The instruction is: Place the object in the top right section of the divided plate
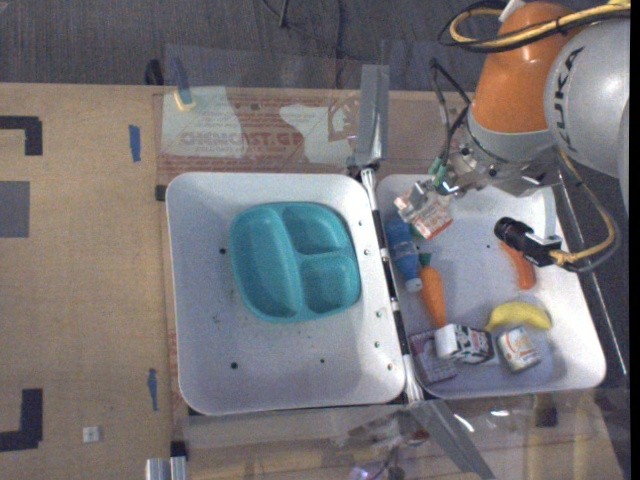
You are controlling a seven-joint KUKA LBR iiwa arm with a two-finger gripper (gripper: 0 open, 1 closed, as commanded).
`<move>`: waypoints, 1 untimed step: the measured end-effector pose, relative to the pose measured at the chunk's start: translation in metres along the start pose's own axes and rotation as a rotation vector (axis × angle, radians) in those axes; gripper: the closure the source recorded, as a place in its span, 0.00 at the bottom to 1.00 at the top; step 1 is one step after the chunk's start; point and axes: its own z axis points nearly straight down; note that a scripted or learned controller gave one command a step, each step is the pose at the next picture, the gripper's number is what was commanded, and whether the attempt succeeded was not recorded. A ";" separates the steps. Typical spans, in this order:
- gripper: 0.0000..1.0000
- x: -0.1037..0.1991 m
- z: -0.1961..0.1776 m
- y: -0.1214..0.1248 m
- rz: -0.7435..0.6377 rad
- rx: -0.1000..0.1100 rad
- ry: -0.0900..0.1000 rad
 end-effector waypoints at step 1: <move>1.00 0.097 0.004 -0.037 -0.164 -0.001 0.001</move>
